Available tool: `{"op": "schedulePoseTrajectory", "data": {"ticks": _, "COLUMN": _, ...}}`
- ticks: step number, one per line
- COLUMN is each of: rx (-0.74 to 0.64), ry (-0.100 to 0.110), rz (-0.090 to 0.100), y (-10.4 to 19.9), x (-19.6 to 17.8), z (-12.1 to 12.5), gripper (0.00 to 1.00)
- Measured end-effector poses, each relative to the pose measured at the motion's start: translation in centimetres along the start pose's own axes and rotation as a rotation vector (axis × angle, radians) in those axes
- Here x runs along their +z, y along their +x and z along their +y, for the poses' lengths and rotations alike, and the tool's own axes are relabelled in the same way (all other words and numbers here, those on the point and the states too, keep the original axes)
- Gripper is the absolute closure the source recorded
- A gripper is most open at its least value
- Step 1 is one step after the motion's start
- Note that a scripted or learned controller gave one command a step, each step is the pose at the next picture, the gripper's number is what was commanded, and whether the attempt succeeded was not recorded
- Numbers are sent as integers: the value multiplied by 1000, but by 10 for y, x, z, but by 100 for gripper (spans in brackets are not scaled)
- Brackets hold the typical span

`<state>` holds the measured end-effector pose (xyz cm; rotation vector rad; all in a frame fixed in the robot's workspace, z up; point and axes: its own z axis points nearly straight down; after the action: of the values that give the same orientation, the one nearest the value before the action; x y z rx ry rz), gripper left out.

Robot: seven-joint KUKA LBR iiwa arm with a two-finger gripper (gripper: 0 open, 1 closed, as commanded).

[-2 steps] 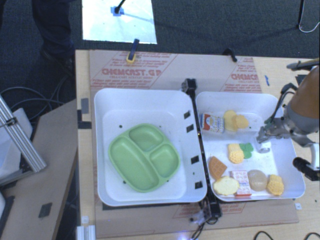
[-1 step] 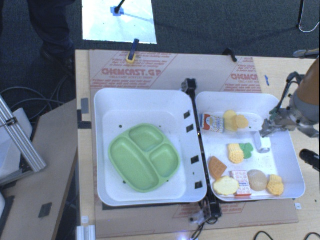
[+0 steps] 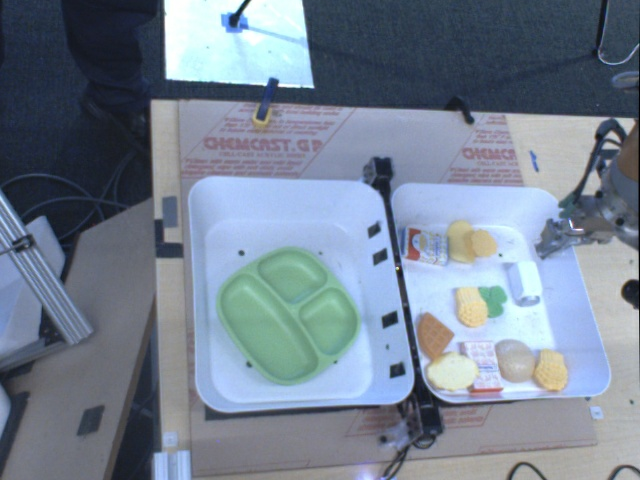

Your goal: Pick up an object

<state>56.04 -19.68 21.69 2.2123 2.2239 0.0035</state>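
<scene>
Clearance: right bin crowded, left bin partly open

Toy foods [image 3: 470, 308] clustered across the right bin [image 3: 585, 313]; its upper-right floor lay bare. A green tray [image 3: 288, 314] occupied the left bin's [image 3: 215, 223] centre, margins free.

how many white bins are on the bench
2. The left bin holds a green divided tray. The right bin holds a scatter of toy foods, with the gripper at its upper right rim. None looks hidden.
</scene>
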Motion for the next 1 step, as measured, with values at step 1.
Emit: {"op": "schedulePoseTrajectory", "data": {"ticks": 1, "rx": -4, "ry": 4, "rz": 3, "y": 44, "x": -2, "z": 10, "gripper": 100}}
